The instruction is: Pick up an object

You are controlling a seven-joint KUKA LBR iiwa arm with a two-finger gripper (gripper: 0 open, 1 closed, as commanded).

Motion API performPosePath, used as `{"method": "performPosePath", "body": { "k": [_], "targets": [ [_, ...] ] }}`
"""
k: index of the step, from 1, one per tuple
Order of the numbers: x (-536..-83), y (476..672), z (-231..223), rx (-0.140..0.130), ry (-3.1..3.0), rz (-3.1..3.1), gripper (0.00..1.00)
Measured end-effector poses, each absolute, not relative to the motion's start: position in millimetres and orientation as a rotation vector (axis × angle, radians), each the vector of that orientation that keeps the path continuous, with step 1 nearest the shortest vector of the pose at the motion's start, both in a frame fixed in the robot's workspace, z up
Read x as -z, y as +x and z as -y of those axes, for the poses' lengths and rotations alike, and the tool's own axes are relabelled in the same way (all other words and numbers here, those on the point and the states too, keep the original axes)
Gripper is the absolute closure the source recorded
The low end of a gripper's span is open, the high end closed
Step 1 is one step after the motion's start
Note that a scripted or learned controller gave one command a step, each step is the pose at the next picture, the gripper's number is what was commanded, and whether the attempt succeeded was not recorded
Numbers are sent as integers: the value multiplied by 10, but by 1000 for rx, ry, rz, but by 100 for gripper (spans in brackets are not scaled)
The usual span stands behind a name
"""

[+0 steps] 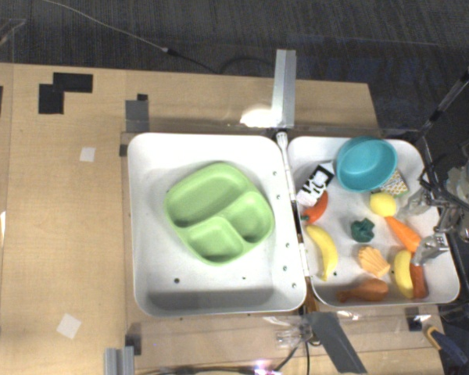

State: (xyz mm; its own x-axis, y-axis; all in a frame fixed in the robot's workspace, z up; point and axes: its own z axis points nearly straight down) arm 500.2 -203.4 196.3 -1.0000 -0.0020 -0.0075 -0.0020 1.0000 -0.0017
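The right white bin (pixel 445 291) holds several toy foods: a teal bowl (pixel 366 163), a lemon (pixel 383 204), an orange carrot (pixel 401 231), a dark green piece (pixel 363 229), a banana (pixel 323 248), a red pepper (pixel 316 207), a black-and-white item (pixel 316 180), an orange ridged piece (pixel 373 261), a brown sausage (pixel 363 290) and a yellow piece (pixel 403 270). My gripper (pixel 422 226) hangs over the bin's right side, open. One metal finger (pixel 417 202) is above the carrot's right end and the other is below it. Nothing is lifted.
The left white bin (pixel 148 287) carries a green divided plate (pixel 217 211). A grey post (pixel 284 88) stands behind the seam between the bins. The wooden bench (pixel 55 233) stretches to the left. Cables and the arm crowd the right edge.
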Motion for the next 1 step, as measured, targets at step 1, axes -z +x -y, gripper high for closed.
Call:
{"method": "performPosePath", "body": {
  "k": [1],
  "targets": [
    [-900, 5053, 2041, 11, -635, -3062, 0]
  ]
}}
